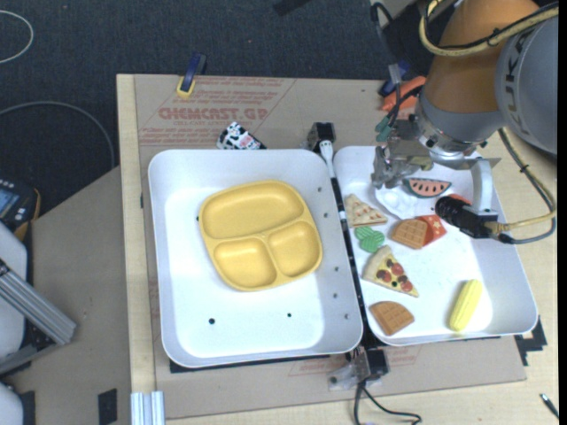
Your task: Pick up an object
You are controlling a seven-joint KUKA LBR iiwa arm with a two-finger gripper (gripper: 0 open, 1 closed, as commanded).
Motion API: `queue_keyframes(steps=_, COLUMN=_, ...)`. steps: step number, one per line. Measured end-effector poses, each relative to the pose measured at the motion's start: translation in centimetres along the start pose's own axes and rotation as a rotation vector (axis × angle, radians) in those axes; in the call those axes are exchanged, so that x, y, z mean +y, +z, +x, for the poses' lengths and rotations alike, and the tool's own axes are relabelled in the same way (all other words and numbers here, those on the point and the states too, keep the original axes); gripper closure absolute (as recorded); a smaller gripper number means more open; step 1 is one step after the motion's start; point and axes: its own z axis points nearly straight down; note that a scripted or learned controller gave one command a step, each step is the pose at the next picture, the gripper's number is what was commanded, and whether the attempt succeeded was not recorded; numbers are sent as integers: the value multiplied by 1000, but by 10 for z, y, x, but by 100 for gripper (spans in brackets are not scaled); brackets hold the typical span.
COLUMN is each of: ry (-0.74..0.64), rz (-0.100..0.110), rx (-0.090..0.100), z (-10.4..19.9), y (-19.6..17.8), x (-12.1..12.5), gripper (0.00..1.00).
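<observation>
Your bench board (213,104) reads "CHEMCAST GP" in faded red. The gripper (387,177) hangs over the right bin (509,282), just left of the watermelon slice (428,187), touching none of the toy foods; its fingers blur together, so their spacing is unclear

The grey arm (523,69) enters from the upper right, its orange band bulging above the wrist, and points the gripper (390,173) straight down, low and near upright.
</observation>
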Motion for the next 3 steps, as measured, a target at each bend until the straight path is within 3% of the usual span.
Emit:
queue_keyframes(steps=1, ry=0, rz=1, rx=-1, z=50, y=3, x=-18, gripper=100)
queue_keyframes(steps=3, ry=6, rz=1, rx=-2, z=42, y=17, x=-24, gripper=100)
